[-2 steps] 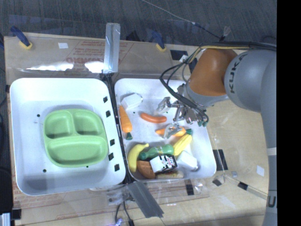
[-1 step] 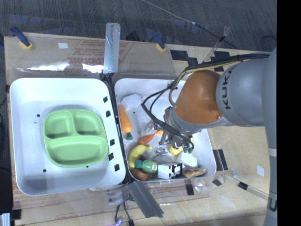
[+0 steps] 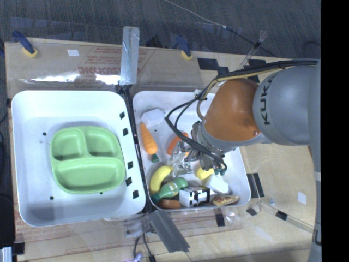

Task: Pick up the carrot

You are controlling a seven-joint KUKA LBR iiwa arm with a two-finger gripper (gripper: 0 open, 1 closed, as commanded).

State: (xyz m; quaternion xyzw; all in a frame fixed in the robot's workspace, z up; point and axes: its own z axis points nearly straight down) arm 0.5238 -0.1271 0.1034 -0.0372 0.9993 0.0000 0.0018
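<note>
Grey and orange, the arm hangs over the right bin, its wrist lowered among the clutter, and the jaws sit near the bin's middle; whether they are spread or closed cannot be told. Left of them the carrot lies free on the bin floor, close to the left wall, its green end pointing toward the yellow banana just below. A white block rests just above the carrot. On the desk, the left bin holds a green divided plate.
</note>
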